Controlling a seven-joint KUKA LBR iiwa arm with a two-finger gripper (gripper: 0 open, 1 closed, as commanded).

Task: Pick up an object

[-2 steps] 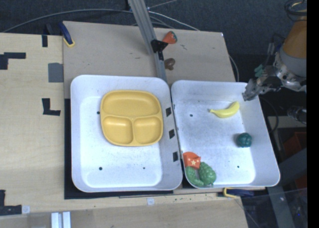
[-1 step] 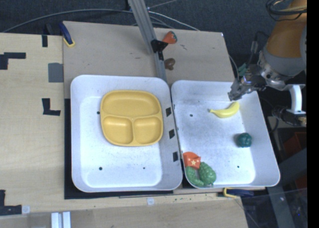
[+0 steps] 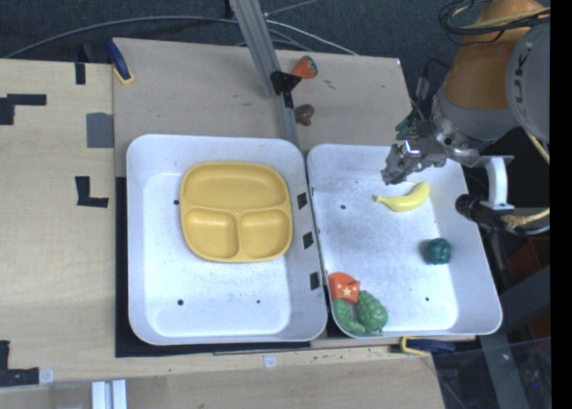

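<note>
Schematically, from the far left: the pale wooden desk [image 3: 54, 220] carries black tape marks and, at its upper edge, a blue and yellow clip [image 3: 119, 61], all well to the left of the fingers [image 3: 398, 171]. The left bin [image 3: 136, 220] lies well apart from the fingers on their left. It holds a yellow divided plate [image 3: 237, 211] with three compartments, set flat in the bin's upper half. A grey metal pole [image 3: 250, 14] rises at a slant from behind the seam between the two bins. A small orange piece [image 3: 306, 66] and a brown piece [image 3: 304, 114] sit on the desk near the pole's foot, up and left of the fingers.

The right bin [image 3: 393, 255] holds every loose object. In its near left corner, well below and left of the fingers, an orange toy [image 3: 344, 288] with a yellow star touches a knobbly green toy [image 3: 365, 312]. The fingers hang over the bin's upper part, dark and seen from above. Whether they are spread or pressed together cannot be told. Nothing is seen between them.

The yellow banana [image 3: 404, 198] lies on the bin floor just below the fingers, apart from them, its curve opening upward. A teal ball [image 3: 437, 251] rests lower and to the right of the fingers, near the banana but not touching it. The arm [image 3: 487, 77], grey with an orange band, reaches in from the upper right, above and to the right of the fingers.
</note>
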